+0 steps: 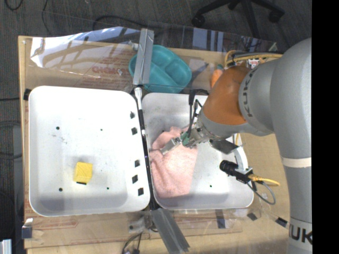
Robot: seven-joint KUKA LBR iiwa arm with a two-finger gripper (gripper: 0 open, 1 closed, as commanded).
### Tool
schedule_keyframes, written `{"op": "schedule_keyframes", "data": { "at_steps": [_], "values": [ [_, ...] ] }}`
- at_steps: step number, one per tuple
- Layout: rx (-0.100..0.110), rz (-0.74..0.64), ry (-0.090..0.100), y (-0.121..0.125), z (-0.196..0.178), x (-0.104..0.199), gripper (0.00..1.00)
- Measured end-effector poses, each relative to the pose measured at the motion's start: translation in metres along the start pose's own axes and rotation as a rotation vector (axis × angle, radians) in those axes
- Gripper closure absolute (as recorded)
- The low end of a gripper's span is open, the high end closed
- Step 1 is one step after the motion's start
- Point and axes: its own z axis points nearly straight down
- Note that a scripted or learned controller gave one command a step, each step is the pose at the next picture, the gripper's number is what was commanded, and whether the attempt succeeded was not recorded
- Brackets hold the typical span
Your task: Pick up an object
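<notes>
Where the bench point(32, 52) stands on dark carpet, with the legs of an office chair point(238, 4) beyond it, two white bins sit side by side. The left bin point(53, 105) holds a small yellow block point(83, 172) near its front. The right bin point(233, 192) holds a pink cloth point(172, 168), and the gripper point(177, 143) is low over the cloth's upper edge, touching it; whether its jaws are spread or closed cannot be told. A teal tray point(164, 70) lies behind the bins.
</notes>
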Motion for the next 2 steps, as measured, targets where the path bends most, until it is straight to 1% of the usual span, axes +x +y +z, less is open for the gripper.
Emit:
{"op": "schedule_keyframes", "data": {
  "at_steps": [1,2],
  "values": [
    [0.001,-0.005,0.000,0.000,-0.009,0.000,1.00],
    [0.002,0.203,0.001,0.036,-0.131,0.018,1.00]
  ]
}}
